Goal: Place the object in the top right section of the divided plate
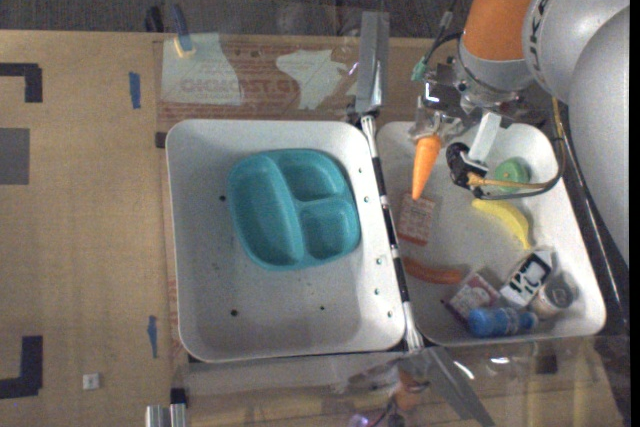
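Camera view looks down on two shallow white bins set side by side on a pale wooden bench (80, 245) marked with blue tape. In the left bin (200, 315), a teal divided plate (294, 207) of smooth moulded plastic lies a little above the bin's middle, its rounded body split by raised ridges into one large section on the left and two smaller ones on the right. The grey arm with its glossy orange band (505, 10) reaches into the top of the right bin (585, 310). Its gripper (432, 137) hangs over that bin's top left corner, and a tapered orange carrot (425, 167) hangs point-down from between the fingers, the thick end clamped at the top. Below the carrot, near the bin's left edge, lies a flat pinkish packet (417, 218). A curved yellow banana (508, 220) lies near the bin's middle, with a round green object (513, 171) just above it. An orange-red stick-like piece (432, 271) lies lower left, and a blue bottle (497, 321) and small printed cartons (526, 277) crowd the bottom right corner.
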`<action>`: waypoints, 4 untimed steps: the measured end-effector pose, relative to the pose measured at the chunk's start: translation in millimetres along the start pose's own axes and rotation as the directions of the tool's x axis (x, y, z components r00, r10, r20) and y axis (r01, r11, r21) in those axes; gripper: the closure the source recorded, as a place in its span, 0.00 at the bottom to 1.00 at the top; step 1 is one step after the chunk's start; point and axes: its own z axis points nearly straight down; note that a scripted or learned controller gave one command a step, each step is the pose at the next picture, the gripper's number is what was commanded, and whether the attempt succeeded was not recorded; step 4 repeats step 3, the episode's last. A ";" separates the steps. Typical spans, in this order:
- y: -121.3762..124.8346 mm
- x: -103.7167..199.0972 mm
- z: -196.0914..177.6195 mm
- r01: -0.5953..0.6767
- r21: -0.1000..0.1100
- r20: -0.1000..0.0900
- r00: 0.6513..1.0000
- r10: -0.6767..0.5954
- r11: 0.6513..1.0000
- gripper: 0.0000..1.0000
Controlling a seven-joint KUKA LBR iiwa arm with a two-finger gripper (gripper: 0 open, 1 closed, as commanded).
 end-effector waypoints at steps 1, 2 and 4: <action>-4.4 17.7 -0.2 0.182 0.001 -0.003 0.983 -0.182 0.983 1.00; -84.4 66.5 0.3 0.133 0.001 -0.003 0.991 -0.133 0.991 1.00; -83.9 65.0 0.3 0.130 0.000 -0.003 0.992 -0.130 0.992 0.00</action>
